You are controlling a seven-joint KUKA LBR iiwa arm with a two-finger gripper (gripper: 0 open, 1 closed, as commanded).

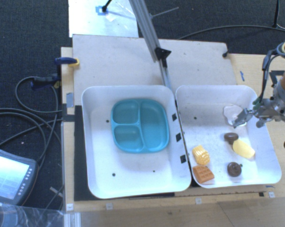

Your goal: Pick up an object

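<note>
My single fixed camera sits high above the surface (133, 60), angled down at a slant, far enough back to frame both white bins (133, 183) and the arm (284, 98) entering from the right.

Bright, even overhead light — the white bins (133, 183) nearly wash out, shadows faint, detail slightly soft throughout.

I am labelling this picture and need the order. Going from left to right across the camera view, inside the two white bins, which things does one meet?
Teal divided plate in the left bin → yellow corn piece in the right bin → brown round piece → yellow lemon-like piece.
</note>
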